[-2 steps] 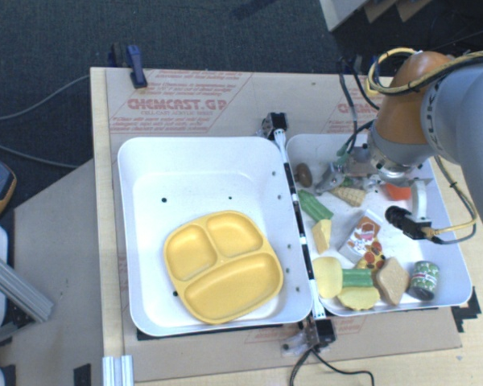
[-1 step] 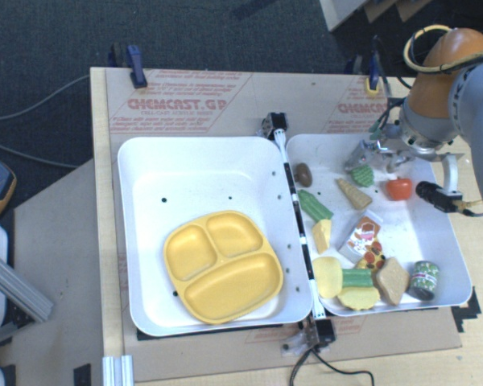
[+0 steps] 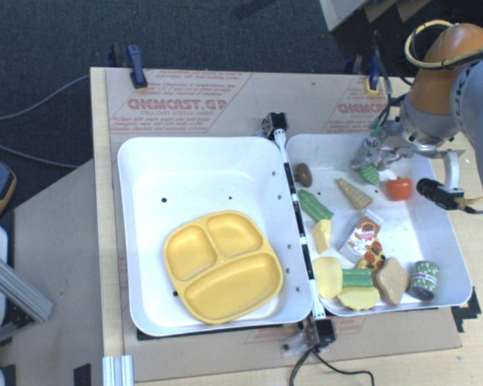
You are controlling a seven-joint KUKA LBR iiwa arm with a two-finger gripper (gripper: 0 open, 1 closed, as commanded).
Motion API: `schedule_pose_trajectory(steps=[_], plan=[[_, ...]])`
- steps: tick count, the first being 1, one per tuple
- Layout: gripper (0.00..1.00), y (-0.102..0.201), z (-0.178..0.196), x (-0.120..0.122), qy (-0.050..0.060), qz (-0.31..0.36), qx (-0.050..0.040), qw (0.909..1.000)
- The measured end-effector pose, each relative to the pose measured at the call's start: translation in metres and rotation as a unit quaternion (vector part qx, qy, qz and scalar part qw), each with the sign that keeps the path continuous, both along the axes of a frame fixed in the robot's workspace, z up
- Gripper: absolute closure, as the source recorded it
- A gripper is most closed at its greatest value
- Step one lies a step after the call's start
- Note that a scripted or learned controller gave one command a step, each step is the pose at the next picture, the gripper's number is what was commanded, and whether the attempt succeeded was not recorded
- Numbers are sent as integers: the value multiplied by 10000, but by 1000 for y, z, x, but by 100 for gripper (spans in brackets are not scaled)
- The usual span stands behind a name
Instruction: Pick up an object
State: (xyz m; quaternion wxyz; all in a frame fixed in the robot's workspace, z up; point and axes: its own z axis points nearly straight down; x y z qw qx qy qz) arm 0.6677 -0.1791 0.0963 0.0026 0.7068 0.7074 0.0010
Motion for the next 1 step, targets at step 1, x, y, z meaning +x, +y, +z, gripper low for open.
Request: schedule_pose_trajectory(steps=[1], plan=[[100,89,54,1,-11,39,25,10000]])
